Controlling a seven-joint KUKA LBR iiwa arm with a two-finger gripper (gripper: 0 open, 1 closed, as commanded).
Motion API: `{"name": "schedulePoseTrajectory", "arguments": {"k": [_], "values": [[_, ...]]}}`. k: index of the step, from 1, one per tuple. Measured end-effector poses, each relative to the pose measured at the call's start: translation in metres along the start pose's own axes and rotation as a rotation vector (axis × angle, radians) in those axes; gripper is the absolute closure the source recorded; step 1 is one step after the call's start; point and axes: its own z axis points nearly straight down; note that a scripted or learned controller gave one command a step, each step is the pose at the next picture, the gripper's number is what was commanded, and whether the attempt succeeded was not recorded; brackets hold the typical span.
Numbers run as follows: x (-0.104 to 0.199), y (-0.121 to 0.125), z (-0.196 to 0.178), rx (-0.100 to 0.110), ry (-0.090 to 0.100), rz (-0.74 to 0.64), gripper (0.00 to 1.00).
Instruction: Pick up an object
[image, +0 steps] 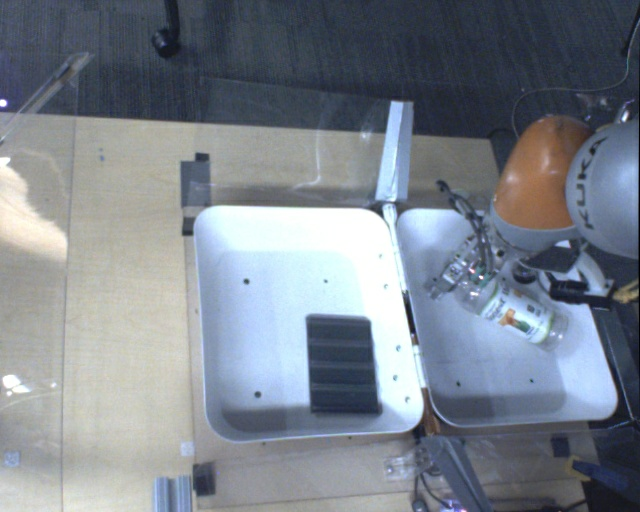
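While the arm hangs over the right bin (600, 400), its gripper (462, 272) sits just beside a clear bottle (520, 315) lying there. Nothing looks lifted, so this seems the grasping step; next comes closing squarely on the bottle.

A black ridged block (342, 365) lies in the left bin (215, 300).

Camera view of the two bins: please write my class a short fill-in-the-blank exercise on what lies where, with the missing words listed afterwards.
1. The black ribbed block lies in the ____ bin of the camera view.
2. The clear bottle lies on its ____ in the right bin.
3. The band above the arm's wrist is ____ in colour.
4. The two bins are both ____ in colour.

Missing words: left; side; orange; white
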Motion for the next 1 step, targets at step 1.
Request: {"name": "schedulePoseTrajectory", "arguments": {"k": [1], "values": [[-0.0311, 0.0141, -0.0826, 0.009, 0.008, -0.009, 1.0]]}}
